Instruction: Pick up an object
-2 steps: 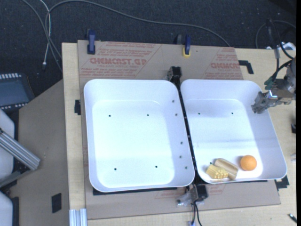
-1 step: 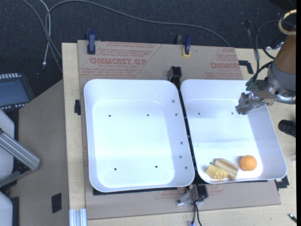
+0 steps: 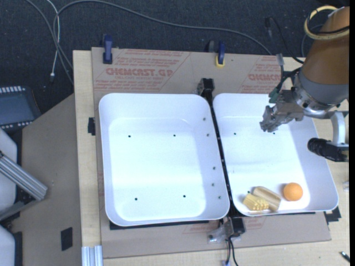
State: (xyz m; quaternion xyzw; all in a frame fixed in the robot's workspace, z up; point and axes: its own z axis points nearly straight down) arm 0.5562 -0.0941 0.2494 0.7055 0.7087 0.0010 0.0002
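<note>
Camera view: three candidate objects are being shown lying in the right bin (image 3: pixel 324 165), bunched against its near rim. An orange ball (image 3: pixel 293 192) is lying nearest the bin's right side; just beside it, toward the divider between the bins, a tan cylindrical piece (image 3: pixel 267 194) is lying on its side, and a ridged yellow piece (image 3: pixel 255 203) is lying touching or almost touching it. All three are probably being kept there by the slope of the bin floor toward its walls, which is judged to leave a descending gripper little room on the rim side.

The gripper (image 3: pixel 275 121) is being held over the far half of the same bin, well apart from the three objects and above bare floor. Nothing is being carried in it; whether it is spread or clenched cannot be told, since it is being seen as a dark cluster from above. The grey arm with its orange band (image 3: pixel 328 54) is being reached in from the right.

The left bin (image 3: pixel 158 107) is being seen beside it, both bins sitting on a cardboard-covered desk (image 3: pixel 138 71) clamped at its far edge by two blue clamps (image 3: pixel 107 47).
</note>
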